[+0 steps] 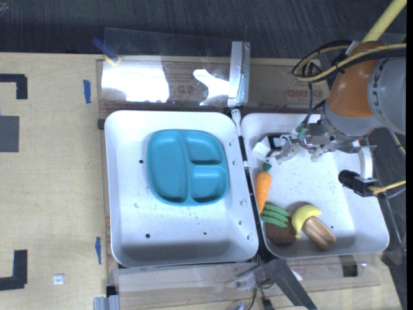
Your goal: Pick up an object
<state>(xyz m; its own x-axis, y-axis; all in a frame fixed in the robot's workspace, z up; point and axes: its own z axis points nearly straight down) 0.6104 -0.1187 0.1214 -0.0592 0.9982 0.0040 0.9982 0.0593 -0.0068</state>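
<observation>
The landmark here is the right bin [361,234], one of two shallow white bins on the bench. To its left, touching along the shared rim, is the left bin [122,192], and in this one lies a blue divided plate [188,166], flat, near the middle. Inside the right bin the toys are collected at the left and front part: a carrot [263,187] lies along the left wall with the green top pointing to the back; in front of it, near the front-left corner, is a dark round piece with green stripes [276,223], and just beside that, to the right, a yellow banana [303,216] which touches a brown and tan mushroom-like piece [318,232]. The gripper [286,148] is over the back-left part of the right bin, reaching in from the right side, and the carrot is the nearest toy — it lies just in front of the fingertips, apart from them. Nothing is seen between the fingers; how far they are open I cannot tell, the metal parts are too small and mixed together. The rest of the right bin floor, under the wrist, is bare white. Behind both bins stands a transparent sheet [168,76] with strong reflection. The bench [45,192] is light wood with black marks and blue tape pieces — beyond it is dark floor.
</observation>
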